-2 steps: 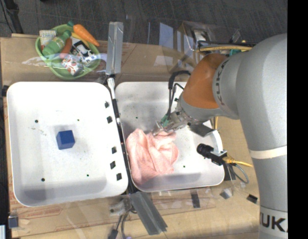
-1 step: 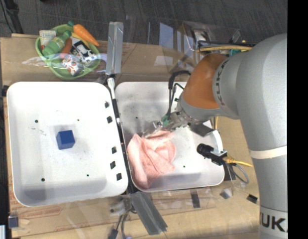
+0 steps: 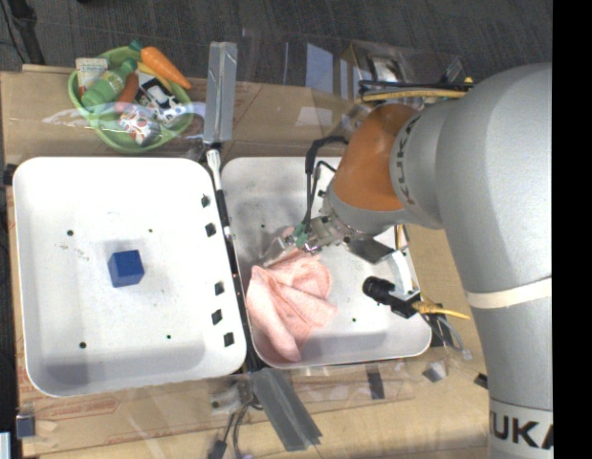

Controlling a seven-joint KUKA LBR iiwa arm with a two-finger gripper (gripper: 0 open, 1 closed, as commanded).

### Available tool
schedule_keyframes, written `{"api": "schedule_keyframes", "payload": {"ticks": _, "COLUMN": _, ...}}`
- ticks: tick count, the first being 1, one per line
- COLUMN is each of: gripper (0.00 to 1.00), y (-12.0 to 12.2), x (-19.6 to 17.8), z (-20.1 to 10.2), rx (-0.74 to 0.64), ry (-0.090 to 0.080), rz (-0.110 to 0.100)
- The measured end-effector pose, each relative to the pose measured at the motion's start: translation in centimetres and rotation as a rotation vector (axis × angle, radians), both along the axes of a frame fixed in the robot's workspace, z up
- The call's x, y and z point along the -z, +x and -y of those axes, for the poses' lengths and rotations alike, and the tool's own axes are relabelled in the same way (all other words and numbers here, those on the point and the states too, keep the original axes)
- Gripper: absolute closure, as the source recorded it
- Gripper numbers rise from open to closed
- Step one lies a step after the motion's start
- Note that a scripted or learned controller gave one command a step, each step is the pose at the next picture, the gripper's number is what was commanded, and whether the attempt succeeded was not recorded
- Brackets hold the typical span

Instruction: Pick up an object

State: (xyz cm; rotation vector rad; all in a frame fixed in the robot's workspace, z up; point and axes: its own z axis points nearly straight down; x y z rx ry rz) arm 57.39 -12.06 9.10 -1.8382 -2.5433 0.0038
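Where the claw (image 3: 300, 238) is lowered at the upper edge of the pink cloth (image 3: 291, 304), presumably for a pick, its grip cannot be told; catalogued outward are the right bin (image 3: 252, 185) beneath and, far left, a blue cube (image 3: 126, 267).

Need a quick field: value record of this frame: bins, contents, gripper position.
left bin: blue cube, left of centre
right bin: pink cloth, crumpled, near the front-left part
gripper: low over the right bin, at the cloth's upper edge
grasp: cannot tell
arm: enters from the right, orange band above the wrist
behind the left bin: green bowl of small items
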Motion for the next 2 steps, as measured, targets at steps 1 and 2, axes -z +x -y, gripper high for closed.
{"api": "schedule_keyframes", "payload": {"ticks": 1, "gripper": 1.00, "y": 0.0, "x": -0.9, "z": 0.0, "rx": -0.003, "ry": 0.000, "rz": -0.004}}
{"api": "schedule_keyframes", "payload": {"ticks": 2, "gripper": 1.00, "y": 1.8, "x": -10.0, "z": -8.2, "rx": 0.139, "ry": -0.001, "rz": 0.002}}
